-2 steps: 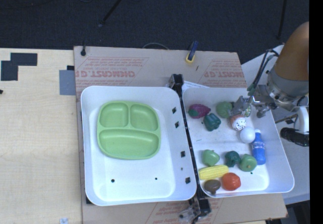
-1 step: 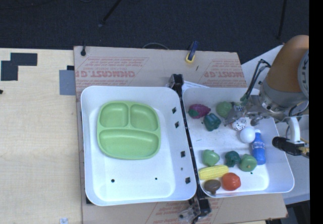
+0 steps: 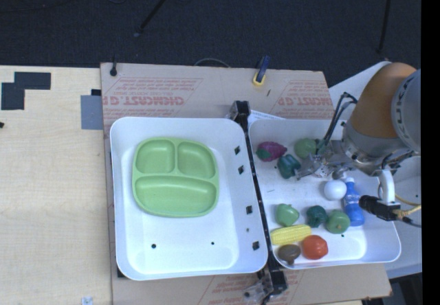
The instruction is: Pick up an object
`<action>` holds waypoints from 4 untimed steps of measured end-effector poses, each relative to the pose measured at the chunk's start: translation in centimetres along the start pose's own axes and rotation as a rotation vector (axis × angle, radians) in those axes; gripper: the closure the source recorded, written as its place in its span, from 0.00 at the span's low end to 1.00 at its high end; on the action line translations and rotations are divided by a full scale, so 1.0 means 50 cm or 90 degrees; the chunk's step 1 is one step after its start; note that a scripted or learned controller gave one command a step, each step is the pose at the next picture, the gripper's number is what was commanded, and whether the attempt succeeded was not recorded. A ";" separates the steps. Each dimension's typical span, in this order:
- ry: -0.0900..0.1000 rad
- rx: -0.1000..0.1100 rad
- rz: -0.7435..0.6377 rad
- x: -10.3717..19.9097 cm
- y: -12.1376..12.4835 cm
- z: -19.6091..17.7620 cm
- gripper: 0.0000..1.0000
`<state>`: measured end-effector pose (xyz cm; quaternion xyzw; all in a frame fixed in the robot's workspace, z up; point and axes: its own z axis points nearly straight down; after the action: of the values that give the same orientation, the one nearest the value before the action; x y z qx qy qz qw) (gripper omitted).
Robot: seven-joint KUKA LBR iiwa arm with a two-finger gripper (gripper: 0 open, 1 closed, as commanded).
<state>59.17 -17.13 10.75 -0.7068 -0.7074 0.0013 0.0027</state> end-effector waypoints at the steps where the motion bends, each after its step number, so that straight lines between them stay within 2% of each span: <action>1: -0.001 -0.001 0.000 0.005 0.001 0.041 0.00; 2: 0.000 -0.001 0.002 0.003 0.000 0.021 1.00; 4: -0.002 -0.005 0.003 -0.019 -0.024 -0.170 1.00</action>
<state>58.04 -18.08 19.26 -0.7084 -0.7058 -0.0006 -0.0013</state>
